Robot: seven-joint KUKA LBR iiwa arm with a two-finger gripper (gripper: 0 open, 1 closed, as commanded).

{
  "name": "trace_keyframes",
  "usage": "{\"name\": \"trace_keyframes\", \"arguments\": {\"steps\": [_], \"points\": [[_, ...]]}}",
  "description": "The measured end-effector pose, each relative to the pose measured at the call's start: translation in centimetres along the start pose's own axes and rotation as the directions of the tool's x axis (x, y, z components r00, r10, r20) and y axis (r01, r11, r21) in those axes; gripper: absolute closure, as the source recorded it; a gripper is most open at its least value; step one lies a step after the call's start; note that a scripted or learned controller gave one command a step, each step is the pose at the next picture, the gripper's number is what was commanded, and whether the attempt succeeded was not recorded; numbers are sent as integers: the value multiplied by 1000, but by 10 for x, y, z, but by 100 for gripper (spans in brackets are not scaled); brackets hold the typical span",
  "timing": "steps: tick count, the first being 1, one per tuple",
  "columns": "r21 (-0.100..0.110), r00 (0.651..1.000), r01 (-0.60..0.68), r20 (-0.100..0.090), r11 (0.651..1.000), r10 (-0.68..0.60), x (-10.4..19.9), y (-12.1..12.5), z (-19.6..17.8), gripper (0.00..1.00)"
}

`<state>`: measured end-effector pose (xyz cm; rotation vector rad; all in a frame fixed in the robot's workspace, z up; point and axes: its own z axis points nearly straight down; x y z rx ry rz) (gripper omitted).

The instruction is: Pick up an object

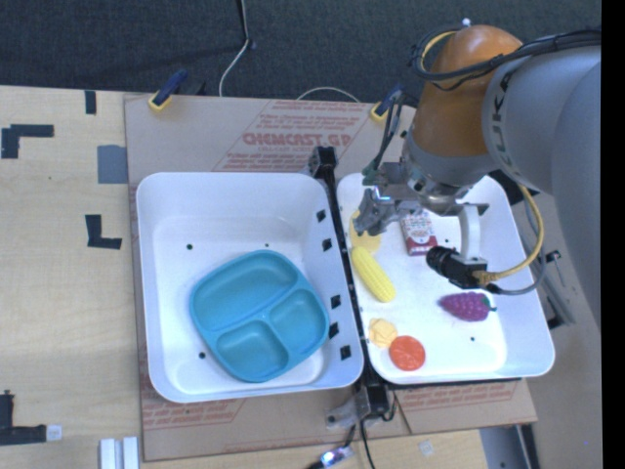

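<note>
Claw [368, 215] sits in the upper left corner of the right bin [491, 358], close to the wall shared with the left bin [229, 213]. From this slanted top view I cannot tell whether the claw is released or clenched, and nothing shows as held in it. Nearest candidate is the corn [374, 274], lying flat on the bin floor just below the claw in the frame, its upper end almost under it. The corn's long axis runs from upper left to lower right, roughly along the shared wall and leaning slightly away from it. Judgement: the coming move turns on this. I should go a short way toward the frame's bottom to the cob's middle, then close across the short width, i.e. square to that diagonal. The near wall leaves little room on the left side, so a clipped edge is a risk. Other contents: packet [418, 234] just right of the claw; grapes [466, 306] toward the lower right, well apart; orange ball [407, 353] and a small yellow piece [381, 331] near the bottom edge, below the corn. Left bin holds only a blue plate [259, 313], much farther from me. No grasp yet.
</note>
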<state>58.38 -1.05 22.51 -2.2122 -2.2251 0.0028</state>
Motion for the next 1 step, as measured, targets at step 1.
{"name": "trace_keyframes", "arguments": {"steps": [1], "points": [[0,1000,0,0,1000,0,51,-12,11,100]]}}
